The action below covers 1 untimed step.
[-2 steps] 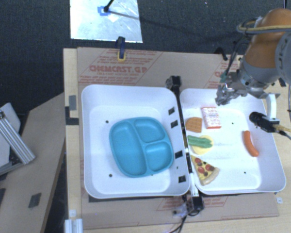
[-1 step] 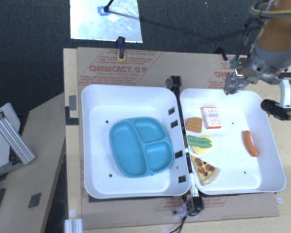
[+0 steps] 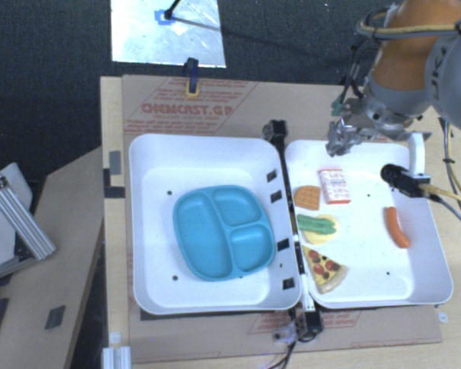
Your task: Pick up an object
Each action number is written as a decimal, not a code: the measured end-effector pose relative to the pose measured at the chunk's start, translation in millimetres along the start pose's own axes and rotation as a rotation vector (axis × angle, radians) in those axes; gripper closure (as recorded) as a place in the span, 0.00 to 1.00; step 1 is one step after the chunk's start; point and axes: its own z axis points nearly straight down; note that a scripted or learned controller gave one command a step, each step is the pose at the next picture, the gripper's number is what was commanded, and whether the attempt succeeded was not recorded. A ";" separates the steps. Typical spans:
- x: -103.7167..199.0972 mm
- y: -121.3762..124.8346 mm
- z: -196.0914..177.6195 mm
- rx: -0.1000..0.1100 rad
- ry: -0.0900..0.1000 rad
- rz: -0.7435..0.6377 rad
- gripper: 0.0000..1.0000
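We see nothing lifted yet: the gripper (image 3: 343,138), its grip unreadable to us, hovers above the carton (image 3: 334,185) at right-center of the frame.

A robotics lab or test cell is showing here. A table (image 3: 77,206) is carrying a printed cardboard sheet (image 3: 188,106), and on that sheet two white bins (image 3: 150,167) are sitting clipped side by side. Behind the sheet a metal plate (image 3: 138,29) is lying on dark carpet (image 3: 46,68). To the sheet's left an aluminium frame rail (image 3: 15,214) is slanting. Cables (image 3: 453,198) are trailing off to its right.
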 end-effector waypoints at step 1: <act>50.8 0.4 15.0 0.001 0.001 -0.002 1.00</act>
